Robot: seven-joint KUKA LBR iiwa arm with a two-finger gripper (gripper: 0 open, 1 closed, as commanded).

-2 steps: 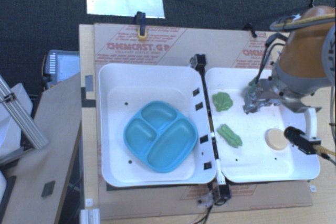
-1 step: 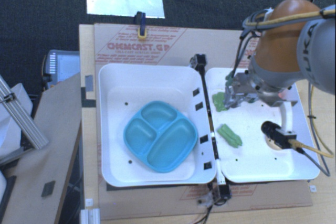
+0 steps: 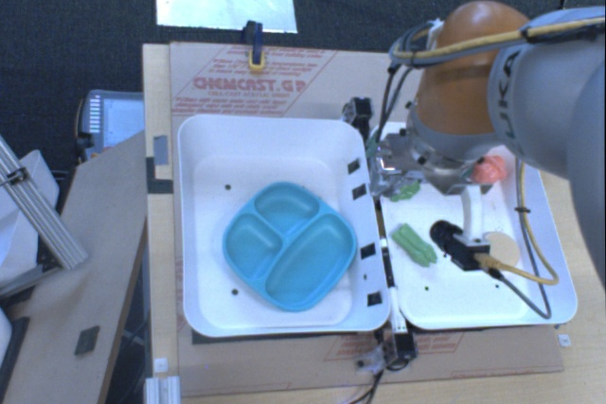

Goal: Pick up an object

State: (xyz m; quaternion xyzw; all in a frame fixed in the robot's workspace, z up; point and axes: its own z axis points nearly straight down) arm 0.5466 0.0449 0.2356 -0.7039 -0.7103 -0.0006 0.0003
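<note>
My gripper (image 3: 389, 171) hangs low over the left side of the right bin (image 3: 540, 298), close to the wall between the two bins. A small green piece (image 3: 407, 192) lies right beside it, partly hidden under the wrist; whether it is held I cannot see. A second green object (image 3: 414, 242), oblong, lies on the bin floor a little nearer the front. A salmon-pink object (image 3: 490, 170) peeks out behind the arm on the right. A pale tan round thing (image 3: 504, 251) rests further right.
The left bin (image 3: 204, 203) holds a blue divided plate (image 3: 289, 244) lying flat in its middle. The grey arm with its orange band (image 3: 473, 61) covers the back of the right bin. Black clips line the wall between the bins.
</note>
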